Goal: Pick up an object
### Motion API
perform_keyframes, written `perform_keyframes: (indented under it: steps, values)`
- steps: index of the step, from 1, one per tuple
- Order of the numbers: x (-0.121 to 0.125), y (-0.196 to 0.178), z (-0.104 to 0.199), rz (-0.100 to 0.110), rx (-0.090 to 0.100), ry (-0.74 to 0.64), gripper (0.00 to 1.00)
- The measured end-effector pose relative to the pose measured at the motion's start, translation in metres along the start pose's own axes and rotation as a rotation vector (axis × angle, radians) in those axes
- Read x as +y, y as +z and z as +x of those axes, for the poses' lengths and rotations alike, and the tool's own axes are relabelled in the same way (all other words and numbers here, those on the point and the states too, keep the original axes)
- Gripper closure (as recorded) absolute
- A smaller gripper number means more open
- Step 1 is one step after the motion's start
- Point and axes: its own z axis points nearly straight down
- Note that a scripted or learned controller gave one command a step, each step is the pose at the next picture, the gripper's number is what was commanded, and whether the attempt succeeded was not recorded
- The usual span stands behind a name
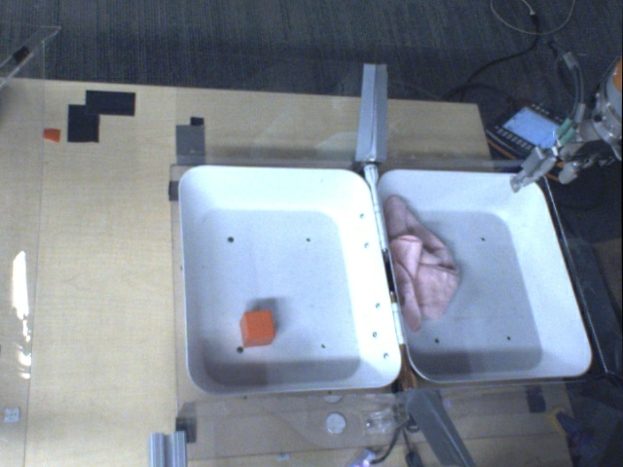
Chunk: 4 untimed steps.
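A small orange block (258,328) lies in the left bin (204,261), near its front left. A crumpled pink cloth (421,272) rests in the right bin (526,309), against its left wall. My gripper (547,169) hangs over the far right corner of the right bin, well away from both the cloth and the block. Nothing shows in its grasp.
A metal divider post (372,125) stands behind the seam between the bins. On the wooden bench to the left are black markers (95,113) and a small orange tag (52,135). A device with a blue screen (531,127) and cables sit behind the right bin.
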Motion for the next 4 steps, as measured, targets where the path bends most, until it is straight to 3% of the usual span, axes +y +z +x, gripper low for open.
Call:
perform_keyframes:
  steps: [1,2,3,4]
  values:
    - [0.042,0.104,0.026,0.008,0.005,0.069,0.0]
    - [0.053,0.167,0.088,0.007,0.006,0.026,0.0]
    - [-0.02,0.174,0.086,-0.002,0.003,-0.147,0.0]
    - [-0.08,0.173,0.118,-0.007,0.002,-0.223,0.0]
